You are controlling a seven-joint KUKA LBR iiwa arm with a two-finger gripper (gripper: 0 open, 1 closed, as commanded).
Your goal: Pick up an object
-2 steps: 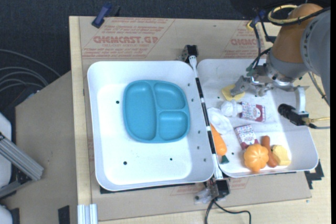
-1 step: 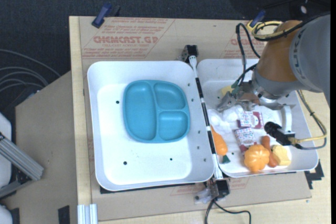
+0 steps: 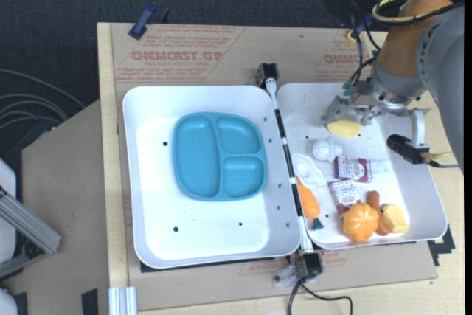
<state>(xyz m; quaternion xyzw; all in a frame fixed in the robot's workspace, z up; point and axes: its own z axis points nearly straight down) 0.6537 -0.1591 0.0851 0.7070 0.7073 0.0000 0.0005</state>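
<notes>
1. Pale yellow object [image 3: 344,129] lies in the right bin [image 3: 435,195], near its far edge.
2. End effector [image 3: 352,113] sits right over it, fingers spread and touching its top; grip not confirmed.
3. Blue divided tray [image 3: 219,156] is in the left bin [image 3: 147,181].

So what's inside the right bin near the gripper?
Under the gripper in the right bin lies a pale yellow object, its upper edge covered. Further down: packets, a carrot, a small pumpkin.
</notes>
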